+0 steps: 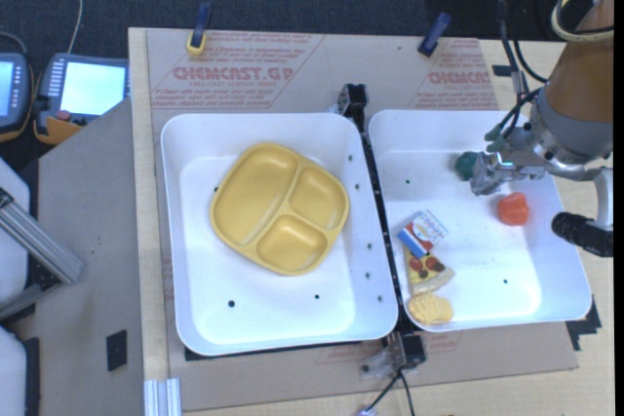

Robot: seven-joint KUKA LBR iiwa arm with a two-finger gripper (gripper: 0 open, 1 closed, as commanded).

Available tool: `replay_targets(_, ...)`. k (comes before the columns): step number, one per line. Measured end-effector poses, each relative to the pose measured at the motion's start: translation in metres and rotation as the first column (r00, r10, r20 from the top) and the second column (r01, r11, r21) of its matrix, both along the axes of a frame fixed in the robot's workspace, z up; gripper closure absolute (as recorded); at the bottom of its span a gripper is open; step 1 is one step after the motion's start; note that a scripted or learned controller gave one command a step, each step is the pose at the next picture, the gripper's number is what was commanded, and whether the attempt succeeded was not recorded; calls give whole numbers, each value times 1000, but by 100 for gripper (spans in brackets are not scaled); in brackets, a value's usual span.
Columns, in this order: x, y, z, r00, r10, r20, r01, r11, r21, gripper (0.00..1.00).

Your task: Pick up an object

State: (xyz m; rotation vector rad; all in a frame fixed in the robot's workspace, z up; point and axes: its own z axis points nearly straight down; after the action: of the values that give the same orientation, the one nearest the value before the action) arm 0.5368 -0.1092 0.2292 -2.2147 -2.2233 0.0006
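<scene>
1. We see a mustard-yellow divided plate (pixel 281 220) in the white left bin (pixel 185 209).
2. In the white right bin (pixel 546 302) lie an orange-red object (pixel 513 208), a dark green one (pixel 466 164), and a red, blue and white packet (pixel 422 238).
3. Pale yellow pieces (pixel 430 309) sit nearest.

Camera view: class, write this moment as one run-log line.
gripper over right bin | beside dark green object | red object close by | yellow plate in left bin

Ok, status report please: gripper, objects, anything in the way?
Gripper low in right bin, beside green object. Red object close by. Nothing between.
</scene>
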Motion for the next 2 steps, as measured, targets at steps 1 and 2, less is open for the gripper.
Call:
replay_targets(1, -7, 54, 8, 1000, 1, 1, -1, 1000, 0, 100)
replay_targets(2, -16, 112, -3, 1000, 1, 0, -1, 1000, 0, 100)
